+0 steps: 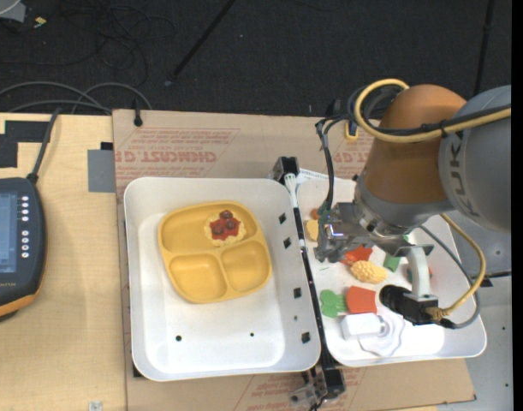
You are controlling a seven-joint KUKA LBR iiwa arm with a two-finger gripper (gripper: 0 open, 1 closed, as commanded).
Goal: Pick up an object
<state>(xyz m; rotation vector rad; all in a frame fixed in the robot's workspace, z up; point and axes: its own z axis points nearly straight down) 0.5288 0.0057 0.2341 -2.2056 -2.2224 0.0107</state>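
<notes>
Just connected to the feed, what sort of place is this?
Likely a robotics lab test bench: a teach pendant at the left, loose cables behind, and toy food in a white bin.

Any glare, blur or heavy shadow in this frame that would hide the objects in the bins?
Camera view: lighting is even and the yellow divided plate is sharp; the white bins look bright but not washed out; the grey and orange arm covers part of the right bin, and the small toys beneath it are soft and hard to identify.

A divided plate lies in the left bin; small toys crowd the right bin.
</notes>
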